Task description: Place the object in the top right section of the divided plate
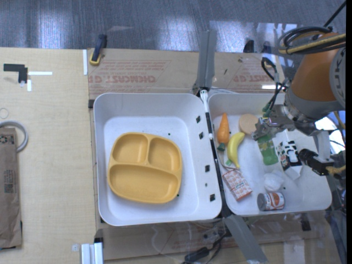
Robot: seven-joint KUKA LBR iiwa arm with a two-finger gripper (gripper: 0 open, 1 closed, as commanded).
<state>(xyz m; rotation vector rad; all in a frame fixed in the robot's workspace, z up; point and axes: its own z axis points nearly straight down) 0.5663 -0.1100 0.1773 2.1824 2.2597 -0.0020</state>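
Observation:
A yellow divided plate (146, 167) lies in the left bin (104, 147), with two small sections at the top and one long section below; all three hold nothing. My gripper (264, 130) hangs over the right bin (319, 202), just above the top end of a green bottle (269, 150). A round tan disc (248, 124) lies right beside it on the left. A banana (235, 148) and a carrot (223, 128) lie further left in the same bin.
The right bin also holds a red and white carton (237, 184), a can on its side (271, 201), a clear cup (272, 181) and a black and white packet (289, 153). A raised divider (209, 142) separates the two bins.

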